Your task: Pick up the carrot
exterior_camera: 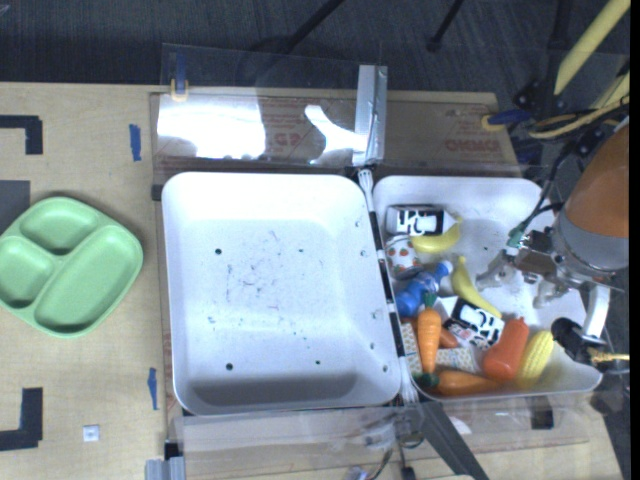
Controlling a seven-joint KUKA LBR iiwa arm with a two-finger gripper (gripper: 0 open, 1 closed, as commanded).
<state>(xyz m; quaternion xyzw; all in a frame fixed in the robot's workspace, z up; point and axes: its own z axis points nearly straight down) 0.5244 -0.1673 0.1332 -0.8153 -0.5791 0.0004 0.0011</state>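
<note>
Carrots [428,339], two, and two bananas [437,240] share the right bin [470,190]; pincer state unclear.

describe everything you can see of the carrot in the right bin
The carrot is a small orange toy, plastic by its look, with a green tip at its lower end. It lies nearly upright in the view in the right bin, by the left wall, amid a pile: a blue toy above, a second orange piece below.
</note>
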